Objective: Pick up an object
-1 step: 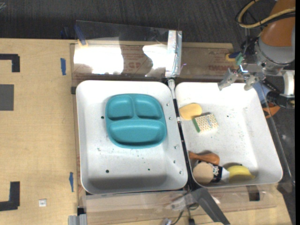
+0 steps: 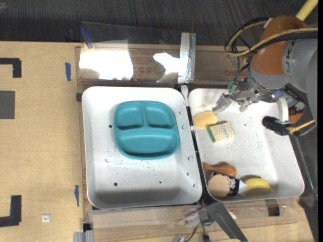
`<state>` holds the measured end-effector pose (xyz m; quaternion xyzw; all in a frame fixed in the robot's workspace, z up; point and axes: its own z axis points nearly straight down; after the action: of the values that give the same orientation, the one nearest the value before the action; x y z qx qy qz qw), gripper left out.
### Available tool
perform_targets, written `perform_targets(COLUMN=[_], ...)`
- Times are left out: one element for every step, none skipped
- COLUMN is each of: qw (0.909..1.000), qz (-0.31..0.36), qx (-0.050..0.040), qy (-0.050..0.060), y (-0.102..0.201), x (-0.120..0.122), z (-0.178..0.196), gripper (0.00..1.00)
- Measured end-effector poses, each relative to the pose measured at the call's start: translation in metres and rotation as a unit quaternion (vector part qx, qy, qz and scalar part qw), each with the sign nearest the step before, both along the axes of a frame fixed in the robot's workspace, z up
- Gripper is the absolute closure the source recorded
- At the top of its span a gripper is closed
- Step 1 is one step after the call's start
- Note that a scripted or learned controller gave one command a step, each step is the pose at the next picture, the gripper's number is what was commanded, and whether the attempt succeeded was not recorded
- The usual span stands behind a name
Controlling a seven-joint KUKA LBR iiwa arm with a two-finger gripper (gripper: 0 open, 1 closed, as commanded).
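Grey metal fingers of my gripper [image 2: 233, 101] look spread apart, gripping nothing, over the right bin's [image 2: 282, 150] far end. A yellow object [image 2: 204, 119] lies just left of them, by the checkered sponge [image 2: 221, 132].

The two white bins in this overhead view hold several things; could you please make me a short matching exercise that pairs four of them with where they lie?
Things:
1. teal divided plate
2. yellow sponge-like piece
3. checked block
4. tan ball

Places:
A. near corner of the right bin, by the divider
B. middle of the left bin
C. right bin, just below the claw
D. right bin, just right of and nearer than the yellow piece

Pairs: 1-B, 2-C, 3-D, 4-A
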<state>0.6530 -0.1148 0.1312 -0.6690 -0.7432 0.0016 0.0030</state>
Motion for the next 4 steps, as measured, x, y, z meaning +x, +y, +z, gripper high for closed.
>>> perform_targets(qw=[0.999,1.0,0.9999,0.9999], qz=[0.045,-0.008,-0.008,-0.008], qx=[-0.0008,-0.0009,-0.001,-0.0009], qy=[-0.006,-0.006,-0.009,-0.009], y=[0.013,0.016,0.016,0.016], x=[-0.029,-0.084,-0.081,-0.082], z=[-0.044,-0.044,-0.032,-0.032], gripper=[0.0,0.0,1.0,0.0])
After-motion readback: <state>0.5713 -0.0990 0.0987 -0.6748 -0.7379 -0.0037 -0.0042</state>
